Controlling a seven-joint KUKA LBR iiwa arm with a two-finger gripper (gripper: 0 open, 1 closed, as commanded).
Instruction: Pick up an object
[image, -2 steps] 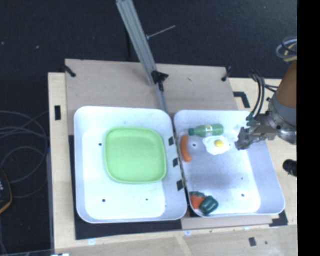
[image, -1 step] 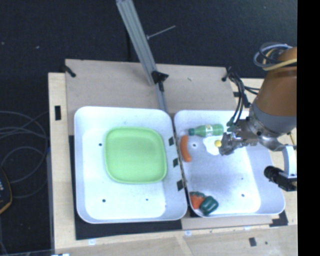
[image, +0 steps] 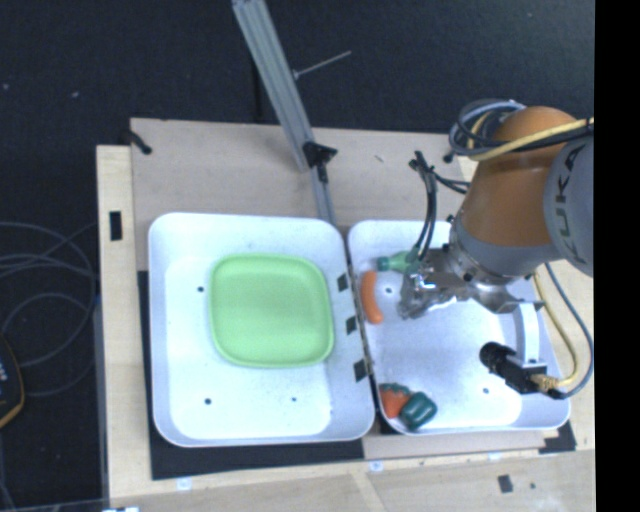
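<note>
The tan surface (image: 230, 170) carries two shallow white bins set side by side, their inner rims touching along the middle. The left bin (image: 180, 400) holds a pale green square plate (image: 270, 309) with rounded corners, lying flat near its centre. The right bin (image: 440, 350) sits under the arm (image: 520, 190), whose grey body and orange band reach in from the right and cover much of the bin's upper right part. A slanted grey metal bar (image: 280, 85) runs from the top edge down to the gap between the bins. The gripper (image: 415, 300) hangs low over the upper left part of the right bin; whether its fingers are open or closed cannot be told from here, and nothing is visibly held. Just left of it, an orange elongated object (image: 371, 297) lies against the bin's left wall, with a small green item (image: 397, 263) near its upper end. In the lower left corner of the right bin lie a small orange piece (image: 393, 401) and a teal block (image: 419, 409), touching each other.
</note>
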